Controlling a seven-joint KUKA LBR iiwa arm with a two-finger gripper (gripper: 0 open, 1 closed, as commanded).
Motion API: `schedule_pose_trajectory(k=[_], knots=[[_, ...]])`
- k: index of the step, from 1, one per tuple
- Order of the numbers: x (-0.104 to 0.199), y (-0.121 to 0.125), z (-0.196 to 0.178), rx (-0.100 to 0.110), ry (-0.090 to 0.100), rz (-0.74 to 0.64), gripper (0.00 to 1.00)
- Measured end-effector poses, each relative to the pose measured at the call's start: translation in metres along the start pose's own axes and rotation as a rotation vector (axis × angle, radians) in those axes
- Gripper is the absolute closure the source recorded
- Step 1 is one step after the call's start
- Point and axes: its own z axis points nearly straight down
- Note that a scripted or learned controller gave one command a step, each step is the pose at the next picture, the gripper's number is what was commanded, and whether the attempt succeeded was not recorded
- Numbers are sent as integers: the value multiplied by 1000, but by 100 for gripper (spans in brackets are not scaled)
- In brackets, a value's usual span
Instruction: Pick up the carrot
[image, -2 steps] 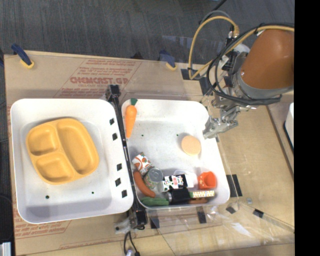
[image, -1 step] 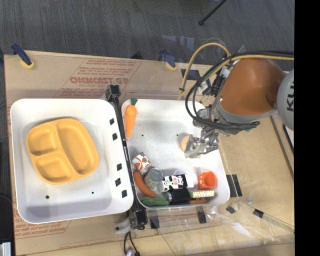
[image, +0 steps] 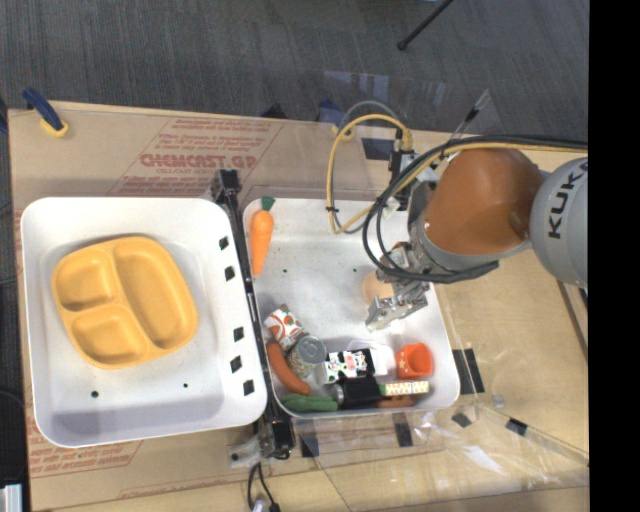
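Carrot (image: 260, 237) lies at the 10 o'clock corner of the right bin (image: 340, 262), lengthwise against the left wall, green top toward 12 o'clock. It is untouched and has bare bin floor beside it on the 3 o'clock side. Claw (image: 392, 307) is well apart from it, low at the 3 o'clock side of the same bin, just beside a pale rounded item (image: 374, 287). Whether its fingers are parted or closed cannot be told from this angle, and nothing is seen held between them. Clutter fills the 6 o'clock edge: a red sausage-like piece (image: 288, 370), a green piece (image: 310, 403), a small can (image: 310, 351), an orange cup (image: 414, 360). Left bin (image: 190, 415) holds a yellow divided tray (image: 124, 298).

Risks, as judged: the carrot sits tight to the wall, so one finger may strike the rim or wall on descent; a grasp across the tapered end may slip; a closure at the present position would catch the pale item instead.
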Motion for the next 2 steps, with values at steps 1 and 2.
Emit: schedule_pose_trajectory(k=[1,2], knots=[[0,-1,-2,4,1,1,0],[-16,-29,24,6,2,-592,0]])
